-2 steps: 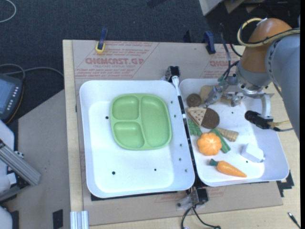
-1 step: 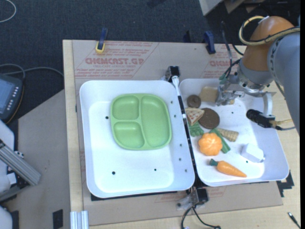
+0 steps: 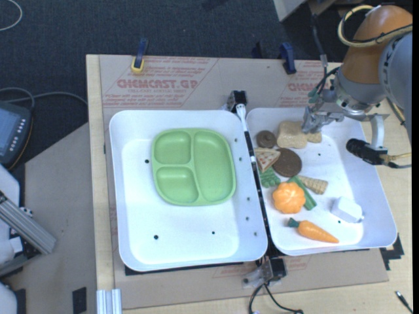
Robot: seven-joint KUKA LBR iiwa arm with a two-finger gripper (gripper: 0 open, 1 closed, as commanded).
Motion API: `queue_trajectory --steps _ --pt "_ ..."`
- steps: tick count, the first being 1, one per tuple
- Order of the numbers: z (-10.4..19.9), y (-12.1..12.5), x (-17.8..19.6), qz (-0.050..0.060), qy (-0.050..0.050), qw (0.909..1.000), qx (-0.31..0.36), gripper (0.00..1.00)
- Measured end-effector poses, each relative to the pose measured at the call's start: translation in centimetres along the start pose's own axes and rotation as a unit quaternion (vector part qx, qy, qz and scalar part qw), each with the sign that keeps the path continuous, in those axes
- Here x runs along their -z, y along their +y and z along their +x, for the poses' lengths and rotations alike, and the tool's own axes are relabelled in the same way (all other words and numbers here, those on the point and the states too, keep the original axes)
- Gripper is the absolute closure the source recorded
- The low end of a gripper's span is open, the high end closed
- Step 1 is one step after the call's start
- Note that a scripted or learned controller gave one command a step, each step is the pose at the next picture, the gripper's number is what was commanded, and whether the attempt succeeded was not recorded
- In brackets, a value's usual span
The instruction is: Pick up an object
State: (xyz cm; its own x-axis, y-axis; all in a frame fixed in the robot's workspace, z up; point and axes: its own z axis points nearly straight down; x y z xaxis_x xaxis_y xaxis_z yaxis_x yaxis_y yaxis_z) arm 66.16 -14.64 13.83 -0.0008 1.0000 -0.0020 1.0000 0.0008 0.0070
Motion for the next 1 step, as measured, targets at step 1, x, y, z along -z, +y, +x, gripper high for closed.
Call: queue_trajectory --steps 1 --pt "0.59 -0.02 5.25 -0.001 0.000 1.0000 0.001 1.00"
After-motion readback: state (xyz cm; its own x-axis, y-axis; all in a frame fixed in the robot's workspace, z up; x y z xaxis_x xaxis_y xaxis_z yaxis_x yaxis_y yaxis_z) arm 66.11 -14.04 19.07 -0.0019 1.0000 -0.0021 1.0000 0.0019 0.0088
